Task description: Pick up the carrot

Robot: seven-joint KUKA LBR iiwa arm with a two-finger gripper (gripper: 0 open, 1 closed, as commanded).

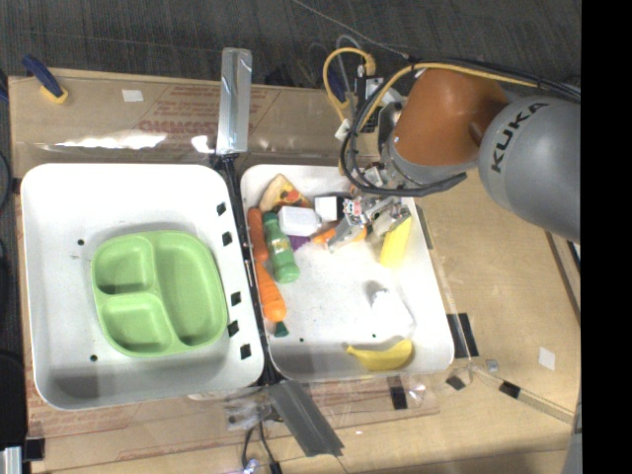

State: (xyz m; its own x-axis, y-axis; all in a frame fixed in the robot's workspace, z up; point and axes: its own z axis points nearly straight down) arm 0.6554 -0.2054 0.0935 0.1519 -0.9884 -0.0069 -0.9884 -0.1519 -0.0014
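- Gripper (348,233) down in the right bin (427,309), around 12 o'clock of it, under the arm's (523,161) orange band.
- Can't tell if open or closed, too cluttered there.
- Carrot (268,282) lying along the bin's 9 o'clock wall, well apart from the gripper, green bottle (279,254) just beside.
- Banana (380,355) at 6 o'clock.
- Green divided tray (158,291) in the left bin (49,265).
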